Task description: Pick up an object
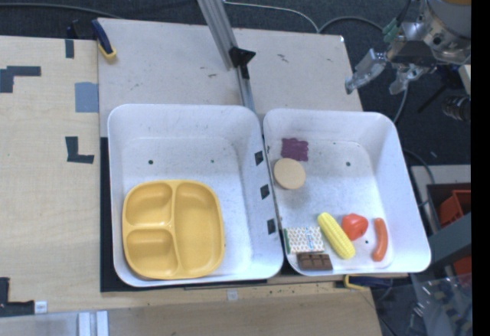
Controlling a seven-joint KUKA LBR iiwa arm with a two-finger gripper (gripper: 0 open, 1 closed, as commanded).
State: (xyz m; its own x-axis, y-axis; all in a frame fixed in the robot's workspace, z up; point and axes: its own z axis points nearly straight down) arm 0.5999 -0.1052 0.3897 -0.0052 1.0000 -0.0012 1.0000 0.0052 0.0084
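Well, the claw [380,76] hangs spread wide with nothing in it, above the desk [168,59] past the right bin [398,143]. That bin holds a purple block [295,148], tan disc [289,174], yellow corn [335,235], red tomato [354,226], orange sausage [379,239], patterned wafer [304,238] and chocolate bar [314,260]. The left bin [122,128] holds a yellow divided plate [173,229].

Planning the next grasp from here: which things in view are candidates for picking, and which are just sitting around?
For the job: gripper, purple block, round tan disc, corn cob, red tomato, orange sausage, chocolate bar, patterned wafer.

Lying about: yellow divided tray, blue-and-yellow clamp.
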